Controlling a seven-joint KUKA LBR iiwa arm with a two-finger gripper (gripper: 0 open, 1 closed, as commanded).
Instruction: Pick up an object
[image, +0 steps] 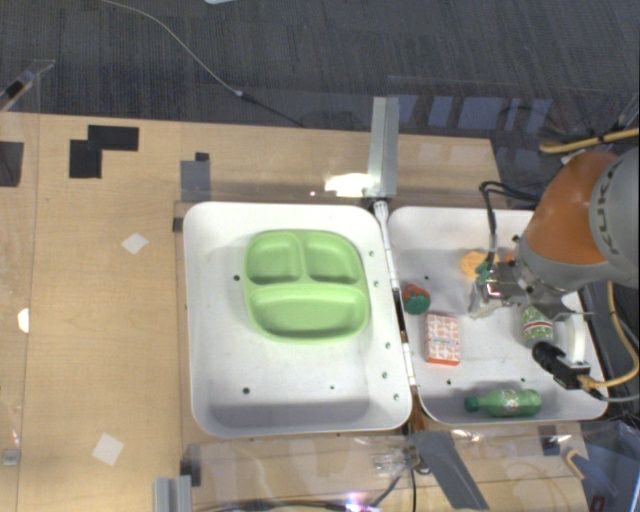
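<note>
The right bin (445, 385) holds several small objects: an orange piece (472, 264) near the back, a red and green ball (415, 297), a pink patterned box (443, 338), a small green and white can (534, 324) and a green bottle (503, 402) lying near the front. My gripper (487, 298) hangs low over the bin, just in front of the orange piece and left of the can. The arm with its orange band (572, 215) comes in from the right. Whether anything is between the fingers is hidden.
The left bin (215, 330) bears a green three-compartment plate (304, 282). A metal post (384, 150) stands behind the divide between the bins. A black cable connector (560, 365) hangs over the right bin's front right.
</note>
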